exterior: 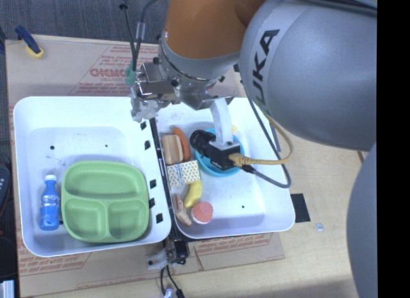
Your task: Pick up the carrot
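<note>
The grey arm (307, 53) looms over the right bin (256, 202), where the carrot (184, 140) lies against a tan block (171, 150), and the end effector (141, 109) hangs up-left of the carrot, apart from it, open or closed I cannot tell.

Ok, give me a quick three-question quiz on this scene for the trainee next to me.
1. True or false: the green plate lies in the left bin.
2. Which sits beside that plate? A blue bottle; B banana; C blue bowl.
3. Fill in: the carrot lies in the ___ bin.
Key: 1 true; 2 A; 3 right.
</note>
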Controlling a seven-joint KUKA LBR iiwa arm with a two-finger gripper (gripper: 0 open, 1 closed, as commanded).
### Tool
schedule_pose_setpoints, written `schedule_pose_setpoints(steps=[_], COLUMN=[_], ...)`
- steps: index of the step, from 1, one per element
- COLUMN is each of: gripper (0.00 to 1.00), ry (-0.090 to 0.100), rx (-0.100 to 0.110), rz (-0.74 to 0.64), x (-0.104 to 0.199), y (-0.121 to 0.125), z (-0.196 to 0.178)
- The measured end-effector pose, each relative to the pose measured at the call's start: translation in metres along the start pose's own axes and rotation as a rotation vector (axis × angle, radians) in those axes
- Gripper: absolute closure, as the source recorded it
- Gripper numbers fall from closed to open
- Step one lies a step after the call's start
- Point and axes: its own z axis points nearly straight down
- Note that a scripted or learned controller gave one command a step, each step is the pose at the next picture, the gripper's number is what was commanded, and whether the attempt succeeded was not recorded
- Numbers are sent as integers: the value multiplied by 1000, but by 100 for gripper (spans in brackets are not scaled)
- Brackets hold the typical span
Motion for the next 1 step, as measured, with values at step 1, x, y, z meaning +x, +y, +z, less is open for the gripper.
schedule_pose_setpoints(steps=[1], gripper=[100], ry=[-4], rx=[8], rz=[70], x=[-89], y=[-4], z=[26])
